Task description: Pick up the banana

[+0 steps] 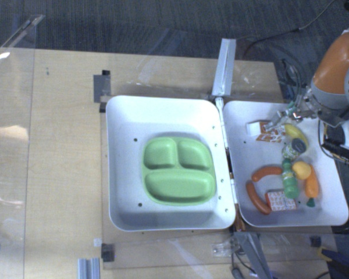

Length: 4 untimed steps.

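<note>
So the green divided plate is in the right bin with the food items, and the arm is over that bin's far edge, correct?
Not quite. The camera view shows the green divided plate alone in the left bin. The food items, including the banana, are in the right bin, and the arm is over that bin's far edge.

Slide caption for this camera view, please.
Gripper poised over banana in right bin; green tray in left bin.

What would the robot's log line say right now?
arm: over right bin | gripper: above banana | banana: lying in bin | green tray: left bin
</note>
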### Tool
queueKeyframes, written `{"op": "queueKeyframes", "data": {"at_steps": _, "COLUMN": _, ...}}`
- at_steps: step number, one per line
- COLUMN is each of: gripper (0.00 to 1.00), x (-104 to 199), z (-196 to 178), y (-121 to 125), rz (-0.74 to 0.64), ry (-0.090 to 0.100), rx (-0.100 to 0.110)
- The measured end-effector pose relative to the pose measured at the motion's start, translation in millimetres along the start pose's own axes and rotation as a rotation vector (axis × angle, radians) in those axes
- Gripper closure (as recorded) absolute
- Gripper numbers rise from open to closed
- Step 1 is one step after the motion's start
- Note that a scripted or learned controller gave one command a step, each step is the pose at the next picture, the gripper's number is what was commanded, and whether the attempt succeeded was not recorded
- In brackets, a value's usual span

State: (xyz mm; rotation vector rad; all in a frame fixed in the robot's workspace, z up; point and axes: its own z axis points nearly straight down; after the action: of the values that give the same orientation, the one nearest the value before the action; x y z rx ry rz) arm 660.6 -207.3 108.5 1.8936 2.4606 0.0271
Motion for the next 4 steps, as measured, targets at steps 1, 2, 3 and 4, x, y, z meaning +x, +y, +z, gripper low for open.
{"op": "queueKeyframes", "data": {"at_steps": 1, "gripper": 0.0, "x": 1, "z": -1, "y": -2, "rz": -0.032, "ry": -0.006, "rx": -0.009}}
{"op": "queueKeyframes", "data": {"at_steps": 2, "gripper": 0.0, "x": 2, "z": -1, "y": -6, "rz": 0.039, "ry": -0.004, "rx": -0.011}}
{"op": "queueKeyframes", "data": {"at_steps": 3, "gripper": 0.0, "x": 3, "z": -1, "y": -8, "rz": 0.021, "ry": -0.006, "rx": -0.013}}
{"op": "queueKeyframes", "data": {"at_steps": 4, "gripper": 0.0, "x": -3, "z": 1, "y": 10, "rz": 0.025, "ry": 0.004, "rx": 0.01}}
